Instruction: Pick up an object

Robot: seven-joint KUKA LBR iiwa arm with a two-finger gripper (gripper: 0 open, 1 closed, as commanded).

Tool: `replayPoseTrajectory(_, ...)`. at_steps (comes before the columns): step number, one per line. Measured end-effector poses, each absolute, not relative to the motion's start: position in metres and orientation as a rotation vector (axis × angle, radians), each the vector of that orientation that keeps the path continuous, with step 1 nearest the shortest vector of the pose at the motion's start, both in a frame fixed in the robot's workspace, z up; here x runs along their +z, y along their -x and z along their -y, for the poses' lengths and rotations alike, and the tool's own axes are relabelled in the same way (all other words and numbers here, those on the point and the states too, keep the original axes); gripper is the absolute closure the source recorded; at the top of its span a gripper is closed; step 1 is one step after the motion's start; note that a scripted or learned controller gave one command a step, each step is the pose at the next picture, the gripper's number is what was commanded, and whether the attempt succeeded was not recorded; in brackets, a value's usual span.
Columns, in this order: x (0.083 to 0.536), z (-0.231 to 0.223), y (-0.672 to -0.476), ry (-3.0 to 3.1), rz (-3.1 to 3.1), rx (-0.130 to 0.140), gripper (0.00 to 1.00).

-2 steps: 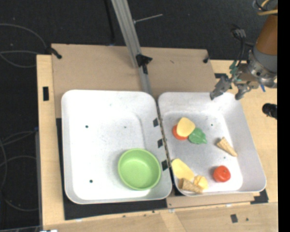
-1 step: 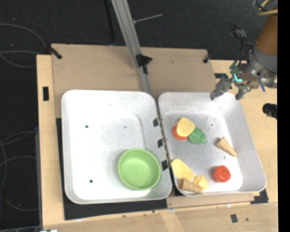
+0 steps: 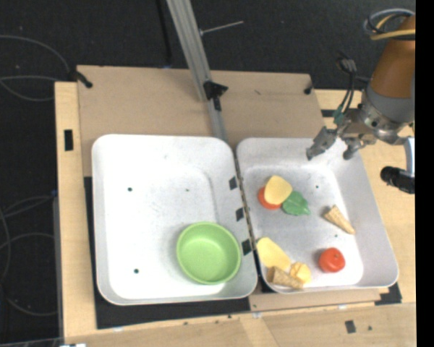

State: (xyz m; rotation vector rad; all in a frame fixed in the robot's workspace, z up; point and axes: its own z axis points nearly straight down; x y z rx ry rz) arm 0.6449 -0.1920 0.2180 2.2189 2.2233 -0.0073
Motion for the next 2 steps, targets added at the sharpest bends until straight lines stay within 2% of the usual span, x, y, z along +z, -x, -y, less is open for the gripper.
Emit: replayPoseTrajectory(2, 0.112, 0.205, -0.626, -2.224, -2.221, -0.009, 0.0)
